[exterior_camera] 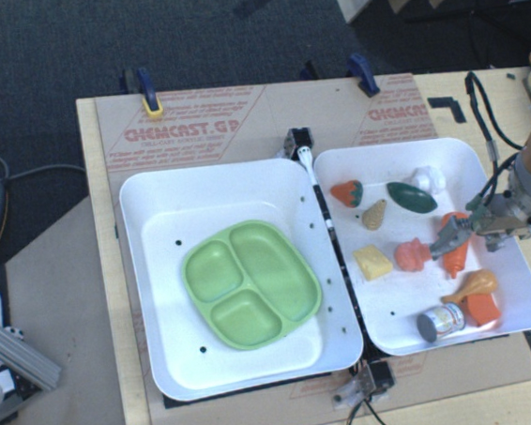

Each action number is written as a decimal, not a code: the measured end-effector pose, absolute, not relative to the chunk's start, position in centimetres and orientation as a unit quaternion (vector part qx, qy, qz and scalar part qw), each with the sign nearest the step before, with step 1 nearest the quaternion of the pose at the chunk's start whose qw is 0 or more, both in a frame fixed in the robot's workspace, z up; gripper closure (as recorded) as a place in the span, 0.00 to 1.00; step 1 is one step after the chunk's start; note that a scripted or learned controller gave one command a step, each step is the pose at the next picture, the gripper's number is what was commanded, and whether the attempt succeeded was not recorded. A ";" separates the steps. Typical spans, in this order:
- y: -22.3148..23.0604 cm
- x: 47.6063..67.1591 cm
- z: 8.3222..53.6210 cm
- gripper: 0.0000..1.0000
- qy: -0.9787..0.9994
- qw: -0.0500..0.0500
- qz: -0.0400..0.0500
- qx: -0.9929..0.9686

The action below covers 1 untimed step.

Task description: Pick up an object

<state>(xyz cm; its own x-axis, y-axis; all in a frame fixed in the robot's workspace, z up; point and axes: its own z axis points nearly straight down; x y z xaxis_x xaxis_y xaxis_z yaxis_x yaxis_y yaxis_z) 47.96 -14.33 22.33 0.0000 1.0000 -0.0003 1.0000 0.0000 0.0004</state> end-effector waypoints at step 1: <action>-14.7 48.4 16.2 0.00 0.707 -0.003 -0.002 0.707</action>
<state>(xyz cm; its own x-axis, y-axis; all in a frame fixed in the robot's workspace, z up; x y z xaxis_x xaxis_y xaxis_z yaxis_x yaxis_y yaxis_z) 48.37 -14.69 16.18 0.0006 1.0000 0.0026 1.0000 -0.0006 -0.0070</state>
